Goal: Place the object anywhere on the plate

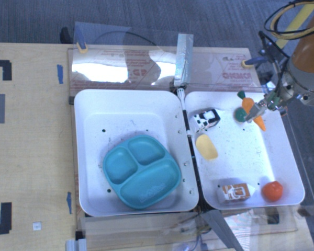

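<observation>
table (26, 140) with two white bins | plate (142, 170) bare in left bin | carrot (251, 110) well right of plate, at claw (267, 104) | grip: cannot tell | placing undone

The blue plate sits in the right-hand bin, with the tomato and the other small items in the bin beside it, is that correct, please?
Not quite: the camera view shows the blue plate in the left-hand bin. The tomato and the other small items lie in the bin beside it, as you said.
</observation>
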Controlling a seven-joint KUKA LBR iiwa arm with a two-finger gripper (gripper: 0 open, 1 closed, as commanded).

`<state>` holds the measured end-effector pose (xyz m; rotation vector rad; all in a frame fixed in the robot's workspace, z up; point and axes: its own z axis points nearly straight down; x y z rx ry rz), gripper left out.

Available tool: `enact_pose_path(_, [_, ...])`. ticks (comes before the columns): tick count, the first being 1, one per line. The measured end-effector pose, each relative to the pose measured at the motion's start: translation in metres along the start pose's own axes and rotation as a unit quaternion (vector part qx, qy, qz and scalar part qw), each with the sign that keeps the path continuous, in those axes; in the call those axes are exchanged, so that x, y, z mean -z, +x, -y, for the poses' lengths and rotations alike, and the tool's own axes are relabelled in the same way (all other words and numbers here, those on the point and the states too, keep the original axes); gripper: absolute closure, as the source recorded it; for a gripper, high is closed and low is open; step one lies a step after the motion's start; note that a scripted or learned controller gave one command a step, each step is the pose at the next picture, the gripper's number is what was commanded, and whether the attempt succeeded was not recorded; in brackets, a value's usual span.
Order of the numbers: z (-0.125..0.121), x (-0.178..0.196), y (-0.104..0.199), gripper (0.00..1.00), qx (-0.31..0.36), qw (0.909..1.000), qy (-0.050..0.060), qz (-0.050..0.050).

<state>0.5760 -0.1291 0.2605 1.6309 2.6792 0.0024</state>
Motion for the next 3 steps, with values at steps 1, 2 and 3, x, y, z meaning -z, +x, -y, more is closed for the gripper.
enact_pose_path(1, [-0.016, -0.079, 0.088, 1.0, -0.026, 0.9996, 0.004, -0.004])
enact_pose_path(2, [-0.1, -0.076, 0.125, 1.0, 0.074, 0.9973, 0.0, -0.001])
enact_pose_path(3, [-0.099, -0.075, 0.124, 0.0, 0.073, 0.9973, 0.0, -0.001])
